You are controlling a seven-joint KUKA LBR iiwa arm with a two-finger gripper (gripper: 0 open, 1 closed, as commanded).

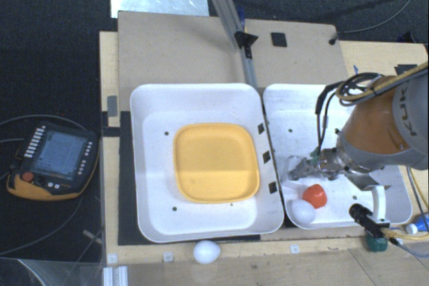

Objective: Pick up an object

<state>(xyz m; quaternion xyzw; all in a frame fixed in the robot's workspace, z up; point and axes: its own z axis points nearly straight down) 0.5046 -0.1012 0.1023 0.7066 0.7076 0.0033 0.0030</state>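
With the pincer [303, 169] low in the right bin [288, 110], its state impossible to tell, it should centre over the orange ball [314, 195] before squeezing.

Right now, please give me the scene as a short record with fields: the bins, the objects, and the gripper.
left bin: holds a yellow plate, lying flat
right bin: holds an orange ball and a white ball near its front left corner, close together
outside the bins: a white egg-shaped object on the bench, in front of the left bin
gripper: low over the right bin, just above the orange ball in the picture
grasp: cannot tell; nothing seen between the fingers
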